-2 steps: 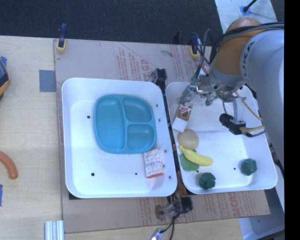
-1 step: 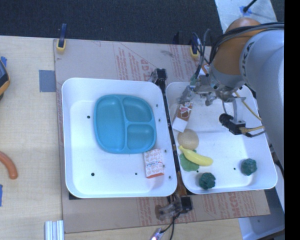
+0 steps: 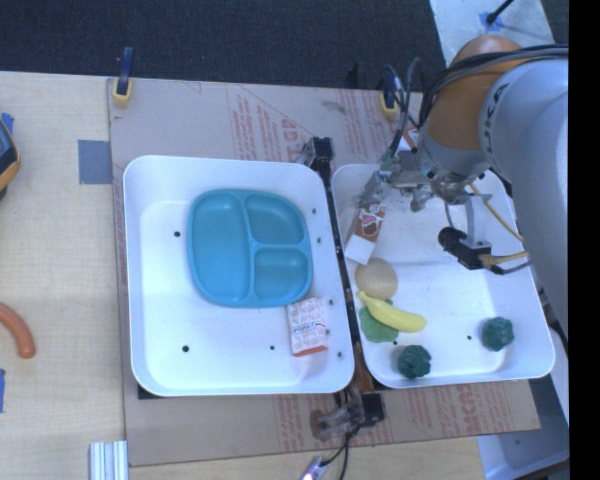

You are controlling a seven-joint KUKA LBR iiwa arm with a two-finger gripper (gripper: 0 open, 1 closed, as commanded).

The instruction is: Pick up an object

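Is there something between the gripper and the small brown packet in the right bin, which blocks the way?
Nothing visible blocks it. The gripper hangs right above the brown packet at the right bin's left wall. The beige ball and banana lie nearer the camera, apart from it.

Grey arm (image 3: 525,118) reaches in from the right, tool (image 3: 395,183) lowered.

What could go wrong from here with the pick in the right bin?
1. The gripper sits at the carton that leans on the bin wall; fingers may strike the wall.
2. The potato, banana and green piece crowd together, so a descent could nudge neighbours.
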